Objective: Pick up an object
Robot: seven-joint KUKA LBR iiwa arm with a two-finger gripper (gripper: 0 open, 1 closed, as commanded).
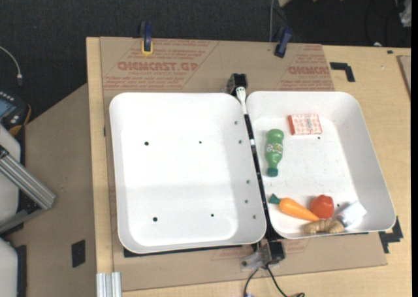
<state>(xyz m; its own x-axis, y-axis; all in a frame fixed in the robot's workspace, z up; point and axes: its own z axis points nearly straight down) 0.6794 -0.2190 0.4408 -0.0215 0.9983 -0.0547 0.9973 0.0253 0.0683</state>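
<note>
Over in the right bin [366, 134] sits every candidate: a green bottle [273, 151] lying near the divider, its long axis running twelve to six, a pink box [305, 124] up at one o'clock from it, and down at the near rim an orange carrot [293, 208], a red tomato-like piece [322, 205] and a tan knobbly root [323, 227] bunched close together. Gripper state: cannot tell from this frame. My call: the bottle lies apart from the rest, so closing across its narrow width looks cleanest, with the arm entering from three o'clock.
</note>
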